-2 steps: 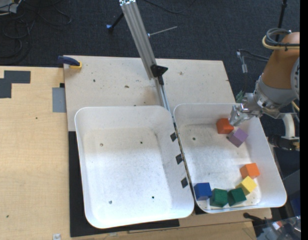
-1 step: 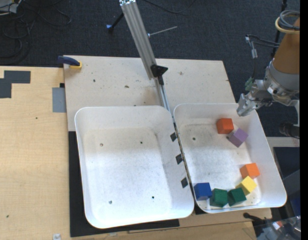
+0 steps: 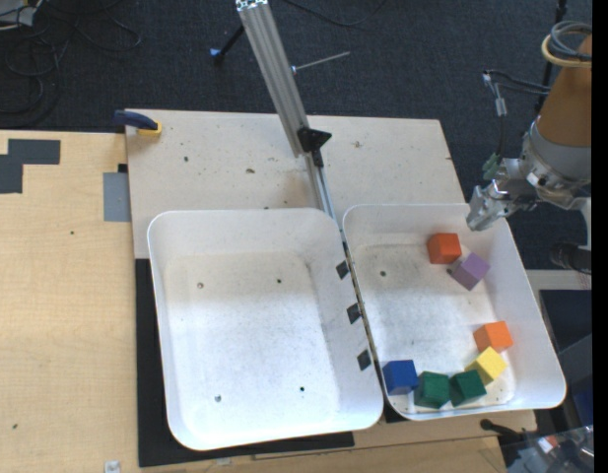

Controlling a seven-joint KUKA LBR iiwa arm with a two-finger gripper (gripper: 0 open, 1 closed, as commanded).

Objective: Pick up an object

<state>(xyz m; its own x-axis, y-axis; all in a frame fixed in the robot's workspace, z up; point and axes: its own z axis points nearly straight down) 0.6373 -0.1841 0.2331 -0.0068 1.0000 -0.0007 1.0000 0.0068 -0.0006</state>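
The right bin point(image 3: 540, 313) holds several small blocks. An orange cube point(image 3: 443, 247) and a purple block point(image 3: 469, 270) lie near its far right side. Along the near edge sit a blue cube point(image 3: 400, 375), two green blocks point(image 3: 434, 388) point(image 3: 468, 385), a yellow block point(image 3: 491, 364) and another orange block point(image 3: 494, 336). My gripper point(image 3: 484, 212) hangs over the bin's far right rim, just up and right of the orange cube, with nothing seen between its fingers.
The left bin point(image 3: 175, 254) lies beside the right one, with black clips point(image 3: 354, 312) along the shared wall. A slanted aluminium bar point(image 3: 279, 72) rises behind the bins. A blue-and-yellow clamp point(image 3: 138, 122) sits at the bench's far left corner.
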